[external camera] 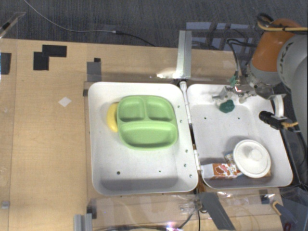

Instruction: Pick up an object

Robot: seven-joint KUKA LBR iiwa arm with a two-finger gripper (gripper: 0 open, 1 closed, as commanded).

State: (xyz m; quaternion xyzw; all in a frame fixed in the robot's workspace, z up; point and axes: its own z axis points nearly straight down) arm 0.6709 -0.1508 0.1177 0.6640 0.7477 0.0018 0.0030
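My gripper (234, 93) hangs over the far end of the right bin (211, 143), below the arm's orange band (267, 52). A small teal object (226, 106) lies just under and in front of the gripper, touching or nearly touching it. I cannot tell whether it is held. A white round bowl or lid (251, 158) sits at the bin's near right, with a red and white packet (224, 170) against its left side. In the left bin (103, 172) a green divided plate (146, 121) rests partly over a yellow object (111, 118).
A metal post (185, 52) stands behind the seam between the bins. Black cables (272, 119) run down the right bin's right edge. The wooden bench (43, 143) stretches to the left.
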